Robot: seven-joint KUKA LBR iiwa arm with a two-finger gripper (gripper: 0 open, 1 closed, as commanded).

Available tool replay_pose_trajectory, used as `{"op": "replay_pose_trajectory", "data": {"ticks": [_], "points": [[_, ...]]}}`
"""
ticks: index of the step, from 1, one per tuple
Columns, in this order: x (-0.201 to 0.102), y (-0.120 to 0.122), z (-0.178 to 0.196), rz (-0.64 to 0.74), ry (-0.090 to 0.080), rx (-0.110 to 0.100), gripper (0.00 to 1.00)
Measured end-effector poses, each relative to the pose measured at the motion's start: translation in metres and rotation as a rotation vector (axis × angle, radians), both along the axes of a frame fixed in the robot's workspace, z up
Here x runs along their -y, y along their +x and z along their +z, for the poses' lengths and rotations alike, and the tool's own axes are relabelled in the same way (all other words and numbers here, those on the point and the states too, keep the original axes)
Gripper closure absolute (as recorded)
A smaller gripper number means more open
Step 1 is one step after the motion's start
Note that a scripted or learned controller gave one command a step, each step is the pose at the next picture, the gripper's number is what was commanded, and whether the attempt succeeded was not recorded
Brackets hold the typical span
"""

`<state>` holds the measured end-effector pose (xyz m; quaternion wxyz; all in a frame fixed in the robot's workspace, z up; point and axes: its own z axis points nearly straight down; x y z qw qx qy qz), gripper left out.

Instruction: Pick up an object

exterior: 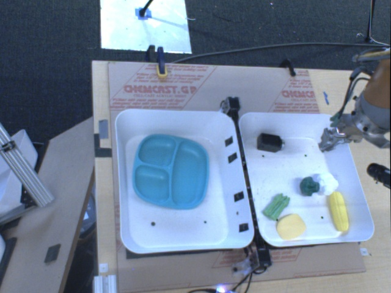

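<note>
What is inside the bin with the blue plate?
The left bin holds just the blue plate, with bare white floor and a few dark dots around it. The plate's three sections hold nothing. Whatever lies under the plate is covered.

A blue divided plate (171, 171) lies in the left bin (131, 224); a blue-yellow clamp (160, 63) grips the bench edge.

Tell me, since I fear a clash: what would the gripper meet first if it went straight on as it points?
Judging by this slanted view, the gripper points down-left over the right bin's upper right edge. It would likely meet the bin's bare floor or rim first; depth is unclear.
</note>
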<state>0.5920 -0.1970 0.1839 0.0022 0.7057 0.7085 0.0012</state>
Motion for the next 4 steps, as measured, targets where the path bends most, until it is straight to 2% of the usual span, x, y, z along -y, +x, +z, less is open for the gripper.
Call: {"op": "replay_pose_trajectory", "data": {"ticks": [1,2,4], "points": [[0.004,-0.002,0.064,0.0,-0.002,0.004,1.0],[-0.05,-0.005,0.072,0.005,0.002,-0.002,1.0],[-0.162,-0.012,0.049,0.006,0.004,-0.003,1.0]]}}
